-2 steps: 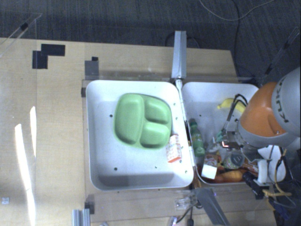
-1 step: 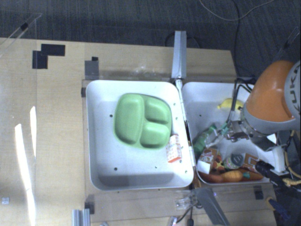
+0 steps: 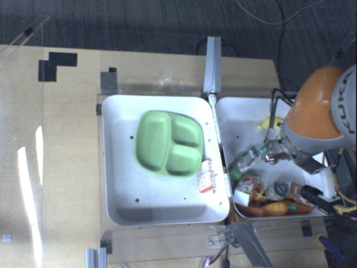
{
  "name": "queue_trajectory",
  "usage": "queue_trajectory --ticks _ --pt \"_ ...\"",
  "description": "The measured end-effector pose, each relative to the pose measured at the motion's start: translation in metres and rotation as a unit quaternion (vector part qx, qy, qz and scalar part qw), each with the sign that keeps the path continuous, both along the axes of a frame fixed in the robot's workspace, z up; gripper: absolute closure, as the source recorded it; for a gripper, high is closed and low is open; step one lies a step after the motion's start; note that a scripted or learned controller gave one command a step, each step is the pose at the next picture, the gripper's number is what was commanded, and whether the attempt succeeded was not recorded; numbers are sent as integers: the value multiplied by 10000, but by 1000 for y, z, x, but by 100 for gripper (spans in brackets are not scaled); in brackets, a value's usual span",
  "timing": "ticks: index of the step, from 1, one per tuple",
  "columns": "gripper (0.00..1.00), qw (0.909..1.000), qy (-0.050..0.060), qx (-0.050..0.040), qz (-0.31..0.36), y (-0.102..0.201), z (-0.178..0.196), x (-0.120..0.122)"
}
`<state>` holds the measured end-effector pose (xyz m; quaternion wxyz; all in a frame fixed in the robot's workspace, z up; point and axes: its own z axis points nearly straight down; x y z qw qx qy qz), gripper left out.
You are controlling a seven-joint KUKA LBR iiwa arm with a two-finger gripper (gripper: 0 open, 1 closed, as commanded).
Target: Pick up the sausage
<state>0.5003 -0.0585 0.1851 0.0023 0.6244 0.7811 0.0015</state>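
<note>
One sausage (image 3: 257, 210) at right bin's near edge, below pincer (image 3: 266, 152); pincer state unclear.

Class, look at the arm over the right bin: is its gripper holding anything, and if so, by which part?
It cannot be told. The gripper hangs over the right bin, above the pile of items along its near edge, and nothing visibly sits in it.

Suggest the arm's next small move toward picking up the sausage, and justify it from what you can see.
Probably shift the gripper toward the near edge of the right bin and lower it. What looks like the sausage lies there among packets, while the gripper hangs above the bin's middle, apart from it.
</note>
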Motion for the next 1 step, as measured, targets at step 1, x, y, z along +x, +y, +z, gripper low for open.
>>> queue_trajectory --ticks 1 --pt "0 9998 -25 -6 194 -31 -83 3"
